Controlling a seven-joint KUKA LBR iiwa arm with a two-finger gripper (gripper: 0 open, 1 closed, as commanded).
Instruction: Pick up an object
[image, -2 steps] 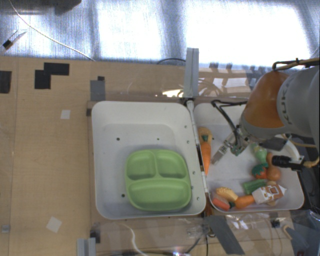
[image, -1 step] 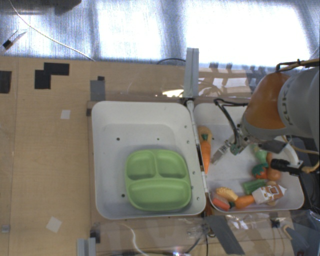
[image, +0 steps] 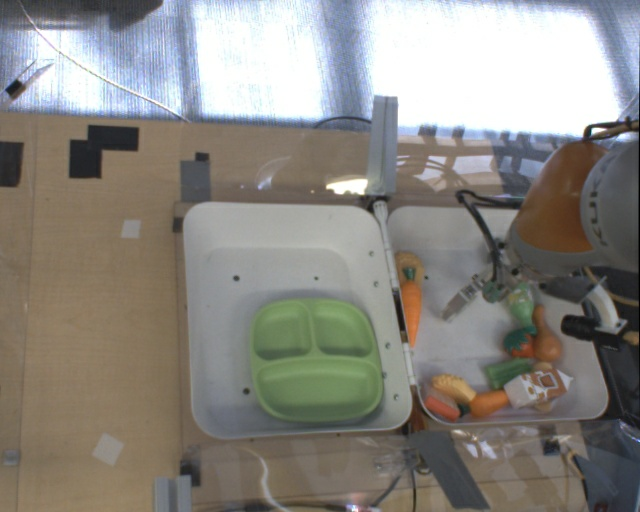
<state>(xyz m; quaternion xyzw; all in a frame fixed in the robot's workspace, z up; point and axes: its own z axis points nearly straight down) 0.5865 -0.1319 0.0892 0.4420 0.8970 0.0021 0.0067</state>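
My gripper (image: 478, 293) hangs over the middle of the right bin (image: 450, 235), and the grey and orange arm comes in from the right. An orange toy carrot (image: 410, 300) lies along the bin's left wall, a short way left of the gripper. A green toy vegetable (image: 520, 303) sits just right of the gripper, touching or very close to it. Lower right lie a red and orange toy (image: 520, 343), a brown piece (image: 546, 346), a green block (image: 503, 372) and a white and brown carton (image: 545, 385). I see nothing held in the gripper.
A yellow toy (image: 452, 385), a red piece (image: 443, 405) and an orange piece (image: 488, 403) lie at the right bin's front edge. The left bin (image: 230, 260) holds a green divided plate (image: 315, 358). A grey post (image: 382, 145) stands behind the bins.
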